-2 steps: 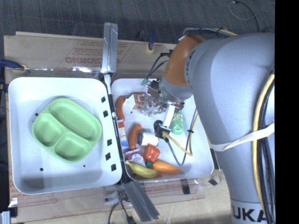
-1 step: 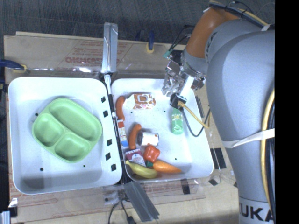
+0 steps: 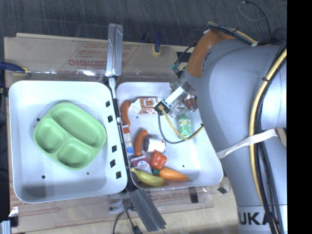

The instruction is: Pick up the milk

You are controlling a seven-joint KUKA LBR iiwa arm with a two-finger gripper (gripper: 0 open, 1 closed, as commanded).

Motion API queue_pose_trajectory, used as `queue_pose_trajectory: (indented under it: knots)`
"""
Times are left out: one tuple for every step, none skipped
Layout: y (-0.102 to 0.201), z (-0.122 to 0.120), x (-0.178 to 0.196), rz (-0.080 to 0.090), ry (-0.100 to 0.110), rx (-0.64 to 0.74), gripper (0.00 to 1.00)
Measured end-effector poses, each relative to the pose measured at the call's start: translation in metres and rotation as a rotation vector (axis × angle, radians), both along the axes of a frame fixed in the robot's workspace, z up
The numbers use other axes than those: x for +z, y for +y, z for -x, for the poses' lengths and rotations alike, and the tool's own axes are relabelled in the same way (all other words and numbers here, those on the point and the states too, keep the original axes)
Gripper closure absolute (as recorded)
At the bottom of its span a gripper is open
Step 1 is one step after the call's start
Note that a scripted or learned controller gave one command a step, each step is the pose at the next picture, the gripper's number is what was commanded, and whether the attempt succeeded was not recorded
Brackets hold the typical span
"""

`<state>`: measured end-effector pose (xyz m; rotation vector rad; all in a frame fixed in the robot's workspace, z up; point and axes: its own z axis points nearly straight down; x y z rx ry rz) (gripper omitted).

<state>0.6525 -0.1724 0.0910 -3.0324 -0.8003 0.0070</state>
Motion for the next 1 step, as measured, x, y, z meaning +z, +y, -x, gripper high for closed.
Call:
queue_pose_trajectory:
  knots:
    - [-0.0357,0.0329,0.0854,0.002,-0.003,-0.274,1.00]
